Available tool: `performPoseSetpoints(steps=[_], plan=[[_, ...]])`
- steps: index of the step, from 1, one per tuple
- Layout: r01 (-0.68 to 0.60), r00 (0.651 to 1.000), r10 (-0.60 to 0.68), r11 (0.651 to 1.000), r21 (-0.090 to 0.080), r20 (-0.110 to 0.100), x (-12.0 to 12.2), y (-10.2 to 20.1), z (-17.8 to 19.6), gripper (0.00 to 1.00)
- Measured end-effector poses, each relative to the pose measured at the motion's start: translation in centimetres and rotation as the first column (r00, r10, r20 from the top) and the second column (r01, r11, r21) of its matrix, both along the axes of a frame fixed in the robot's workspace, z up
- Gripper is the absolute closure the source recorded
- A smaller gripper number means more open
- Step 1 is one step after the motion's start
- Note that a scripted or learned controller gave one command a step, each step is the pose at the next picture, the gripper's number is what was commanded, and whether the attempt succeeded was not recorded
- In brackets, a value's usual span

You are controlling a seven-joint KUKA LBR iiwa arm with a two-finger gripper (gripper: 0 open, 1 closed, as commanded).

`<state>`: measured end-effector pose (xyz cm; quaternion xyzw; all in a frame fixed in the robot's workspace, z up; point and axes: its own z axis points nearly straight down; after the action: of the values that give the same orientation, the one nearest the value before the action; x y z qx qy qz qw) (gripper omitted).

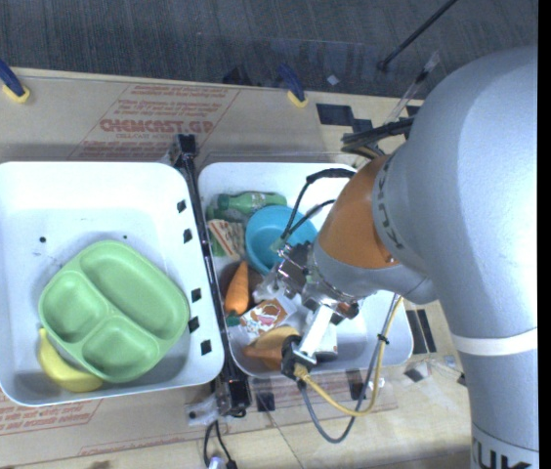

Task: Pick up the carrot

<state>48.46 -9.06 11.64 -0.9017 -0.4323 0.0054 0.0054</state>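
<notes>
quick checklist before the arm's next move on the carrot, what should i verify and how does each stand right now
1. Target found: the orange carrot lies in the right white bin, near its left wall. ok
2. Carrot uncovered: its upper side shows, with nothing lying on it. ok
3. Room around it: the blue bowl and a printed packet crowd its right side. not ok
4. Gripper lined up over the carrot: it sits to the carrot's right. not ok
5. Carrot lifted: it lies in the bin. not ok
6. Gripper height above the bin floor: cannot tell
</notes>
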Motion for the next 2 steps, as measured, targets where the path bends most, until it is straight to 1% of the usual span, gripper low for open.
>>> performPoseSetpoints(steps=[1, 2], plan=[[0.158, 0.987, -0.158, 0.987, 0.001, 0.006, 3.6, 6.9, 7.6, 0.00], [0.425, 0.905, -0.425, 0.905, -0.006, -0.004, -0.1, 8.1, 7.3, 0.00]])
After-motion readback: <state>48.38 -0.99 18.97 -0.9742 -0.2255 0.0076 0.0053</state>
